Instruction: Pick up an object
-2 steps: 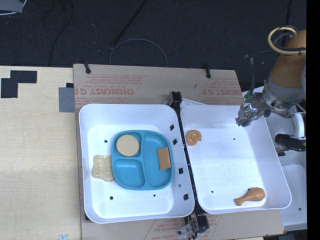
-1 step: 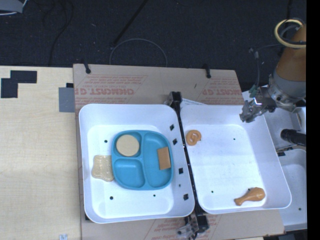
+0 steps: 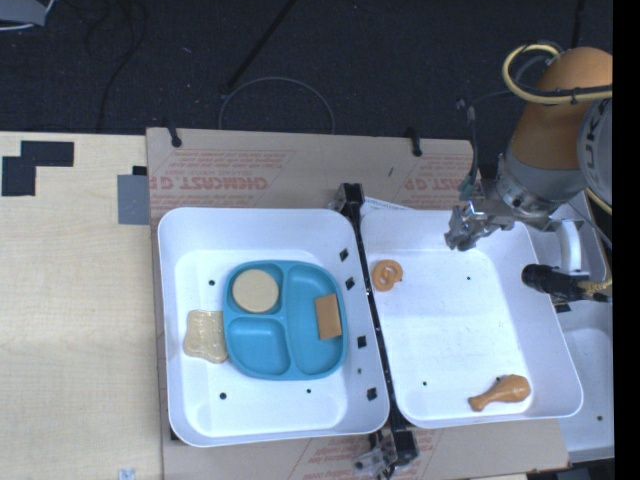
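The gripper [image 3: 466, 230] hangs over the far edge of the right bin [image 3: 560, 368], near its back wall; whether its jaws are spread or pressed together cannot be told from this view, and nothing shows between them. Two things lie in that bin: a small orange pretzel-like toy [image 3: 386, 274] close to the divider, and a tan toy drumstick [image 3: 500, 393] near the front right corner. The pretzel is the nearer candidate. It looks light and stiff, probably hard plastic, flat against the bin floor, so a pinch across its outer rim from straight above seems the safest hold; it may skid on the smooth white floor. The drumstick would likely take a grip best across its narrow shank. In the left bin [image 3: 190, 408], a blue divided tray [image 3: 285, 358] carries a round cracker-like disc [image 3: 254, 290] and a brown slice [image 3: 328, 317], with a pale bread piece [image 3: 205, 336] just beside the tray
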Tool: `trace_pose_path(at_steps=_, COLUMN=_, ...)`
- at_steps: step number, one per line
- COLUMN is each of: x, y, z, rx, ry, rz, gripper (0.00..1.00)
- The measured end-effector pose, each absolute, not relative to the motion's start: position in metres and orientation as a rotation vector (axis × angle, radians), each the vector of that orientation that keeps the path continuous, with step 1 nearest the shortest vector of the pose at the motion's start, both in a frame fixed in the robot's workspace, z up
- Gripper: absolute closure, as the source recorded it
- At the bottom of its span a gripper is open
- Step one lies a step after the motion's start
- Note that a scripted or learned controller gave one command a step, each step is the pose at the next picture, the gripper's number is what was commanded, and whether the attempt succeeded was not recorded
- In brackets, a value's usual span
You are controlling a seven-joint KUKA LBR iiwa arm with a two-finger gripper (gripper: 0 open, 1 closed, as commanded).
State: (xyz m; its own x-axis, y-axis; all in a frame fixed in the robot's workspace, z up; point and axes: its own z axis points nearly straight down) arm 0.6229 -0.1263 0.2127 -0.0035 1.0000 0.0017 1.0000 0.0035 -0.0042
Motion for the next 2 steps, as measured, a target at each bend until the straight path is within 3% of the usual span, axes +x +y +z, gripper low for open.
trace_pose_path(at_steps=2, x=0.601, y=-0.031, z=0.233, rx=-2.214, ry=-2.222, rz=0.003, gripper=1.0)
